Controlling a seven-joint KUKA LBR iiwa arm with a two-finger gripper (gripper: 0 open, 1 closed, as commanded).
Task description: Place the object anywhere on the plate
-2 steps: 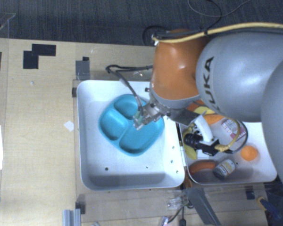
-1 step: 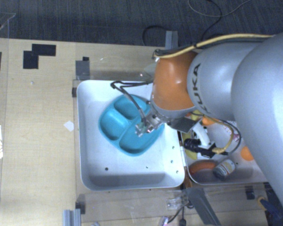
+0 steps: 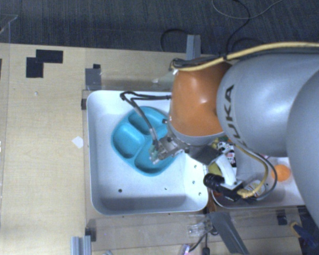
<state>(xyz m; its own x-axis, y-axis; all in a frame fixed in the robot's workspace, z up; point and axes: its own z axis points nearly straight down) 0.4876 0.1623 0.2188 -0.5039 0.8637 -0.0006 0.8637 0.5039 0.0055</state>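
A blue plate (image 3: 128,137) with divided compartments lies tilted in the upper middle of the left white bin (image 3: 103,187). My gripper (image 3: 160,154) hangs over the plate's lower right compartment, at or just above its surface, with a black cable running from it across the plate. The wrist and its orange band (image 3: 196,102) hide the plate's right edge. I see nothing clearly held at the gripper. An orange ball (image 3: 283,172) peeks out from under the arm on the right bin's side.
The grey arm (image 3: 276,110) covers most of the right bin. Small colourful items (image 3: 225,157) and a dark round rim (image 3: 239,201) show beneath it. The left bin's floor is bare white around the plate. Tan bench lies to the left.
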